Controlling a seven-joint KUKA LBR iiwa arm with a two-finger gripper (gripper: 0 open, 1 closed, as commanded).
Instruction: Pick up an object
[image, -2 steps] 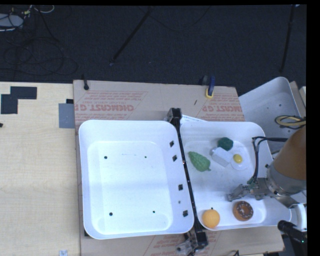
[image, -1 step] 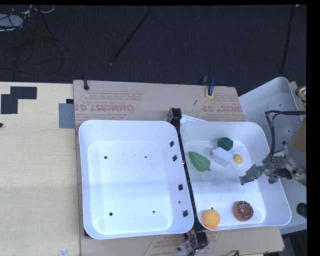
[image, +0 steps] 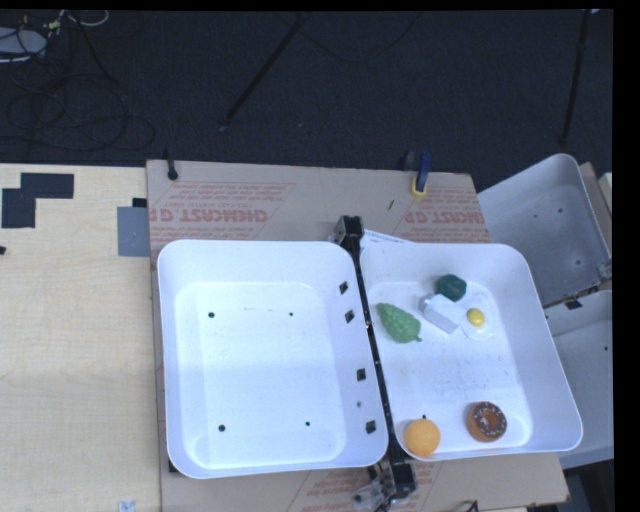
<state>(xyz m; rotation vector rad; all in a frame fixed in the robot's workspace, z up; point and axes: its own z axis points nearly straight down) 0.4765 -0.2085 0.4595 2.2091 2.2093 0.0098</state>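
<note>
Here we see two white bins side by side at frame centre; the right bin (image: 540, 400) holds a green leaf (image: 398, 323), a dark green lump (image: 451, 288), a grey block (image: 438, 314), an egg (image: 475, 319), an orange (image: 422, 437) and a donut (image: 486, 421). The left bin (image: 165, 350) sits beside it.

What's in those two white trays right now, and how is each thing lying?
Left bin: nothing in it.
Right bin: holds six things.
Green leaf: flat, near the divider.
Dark green piece: touching the grey block.
Grey block: lying flat.
Fried egg: flat, yolk up.
Orange: near front wall.
Doughnut: flat, alone.
</note>
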